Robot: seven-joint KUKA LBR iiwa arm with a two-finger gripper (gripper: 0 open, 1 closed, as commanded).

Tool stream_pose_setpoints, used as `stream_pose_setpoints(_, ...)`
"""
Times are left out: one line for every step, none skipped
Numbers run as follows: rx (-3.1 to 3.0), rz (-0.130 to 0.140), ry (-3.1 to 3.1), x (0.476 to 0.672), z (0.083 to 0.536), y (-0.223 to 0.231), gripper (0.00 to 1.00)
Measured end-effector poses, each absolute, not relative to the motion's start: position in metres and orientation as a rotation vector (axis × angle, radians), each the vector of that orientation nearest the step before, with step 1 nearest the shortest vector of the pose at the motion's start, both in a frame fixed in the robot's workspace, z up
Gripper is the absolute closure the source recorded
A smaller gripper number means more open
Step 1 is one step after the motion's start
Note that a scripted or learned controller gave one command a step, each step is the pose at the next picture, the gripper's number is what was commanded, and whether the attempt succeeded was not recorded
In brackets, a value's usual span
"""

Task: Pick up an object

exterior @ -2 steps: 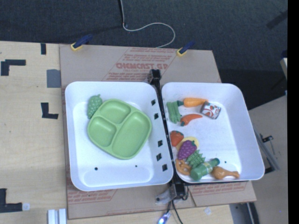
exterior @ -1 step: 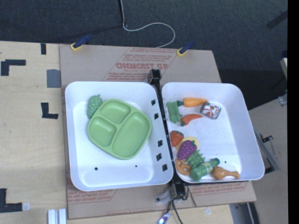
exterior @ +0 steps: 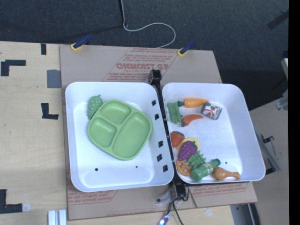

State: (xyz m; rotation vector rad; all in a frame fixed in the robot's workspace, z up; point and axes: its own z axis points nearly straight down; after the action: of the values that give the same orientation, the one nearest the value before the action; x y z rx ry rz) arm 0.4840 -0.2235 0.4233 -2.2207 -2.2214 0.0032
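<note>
On the bench: two white bins side by side on a cardboard sheet [exterior: 140, 62].
Left bin [exterior: 79, 168]: holds a green divided plate [exterior: 120, 129]; a green bunch of grapes [exterior: 94, 105] touches the plate's upper left edge.
Right bin [exterior: 243, 139]: toy food gathered along its left side.
Upper group: carrot [exterior: 195, 102], small can [exterior: 211, 110] just right of it, green beans [exterior: 174, 112], orange pepper [exterior: 191, 120].
Lower group: tomato [exterior: 176, 138], purple grapes [exterior: 186, 150], green bottle [exterior: 203, 170], tan squash [exterior: 225, 174] near the front wall.
Gripper: not in the picture; state cannot be told.
</note>
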Motion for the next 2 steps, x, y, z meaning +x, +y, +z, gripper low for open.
stream_pose_setpoints(-2.221, 0.002, -2.223, 0.484, 0.424, -0.223, 1.00)
stream_pose_setpoints(-2.229, -0.008, -2.234, 0.484, 0.542, -0.224, 1.00)
